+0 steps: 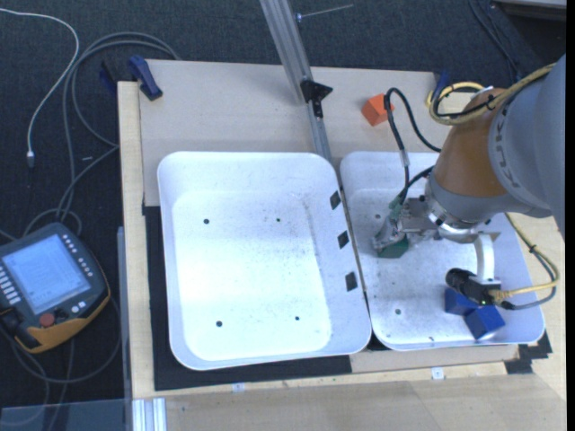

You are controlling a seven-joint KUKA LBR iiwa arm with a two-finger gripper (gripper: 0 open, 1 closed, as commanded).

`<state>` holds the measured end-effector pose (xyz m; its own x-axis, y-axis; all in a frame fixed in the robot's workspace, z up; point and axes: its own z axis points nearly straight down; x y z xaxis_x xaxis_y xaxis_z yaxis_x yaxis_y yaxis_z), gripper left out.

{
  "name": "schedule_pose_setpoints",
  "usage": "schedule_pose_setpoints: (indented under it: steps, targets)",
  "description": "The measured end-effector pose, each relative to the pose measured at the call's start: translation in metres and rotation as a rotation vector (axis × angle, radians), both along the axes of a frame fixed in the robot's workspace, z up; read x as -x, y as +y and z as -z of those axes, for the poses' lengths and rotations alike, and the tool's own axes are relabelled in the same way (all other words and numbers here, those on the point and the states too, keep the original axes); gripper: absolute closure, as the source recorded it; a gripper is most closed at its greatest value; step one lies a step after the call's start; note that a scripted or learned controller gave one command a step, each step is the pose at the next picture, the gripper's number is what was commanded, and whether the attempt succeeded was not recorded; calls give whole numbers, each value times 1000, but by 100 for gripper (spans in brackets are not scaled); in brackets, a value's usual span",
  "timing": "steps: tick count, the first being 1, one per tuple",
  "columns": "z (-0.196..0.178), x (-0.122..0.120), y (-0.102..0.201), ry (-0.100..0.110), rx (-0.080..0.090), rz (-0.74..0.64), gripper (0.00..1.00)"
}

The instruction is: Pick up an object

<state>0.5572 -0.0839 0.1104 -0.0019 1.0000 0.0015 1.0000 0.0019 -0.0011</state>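
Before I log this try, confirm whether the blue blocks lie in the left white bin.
No, the blue blocks lie in the right shallow white bin, near its lower right corner, below the gripper.

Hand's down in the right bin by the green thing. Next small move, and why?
Probably close on it, then lift a little to test the grip. The hand sits low in the right bin, right at the green object; whether it is gripped can't be told. The blue objects lie apart, nearer the front.
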Motion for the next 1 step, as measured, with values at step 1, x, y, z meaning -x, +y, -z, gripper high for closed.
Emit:
schedule_pose_setpoints:
  steps: [1]
  targets:
    - [-93, 49, 62, -6, -2, -5, 100]
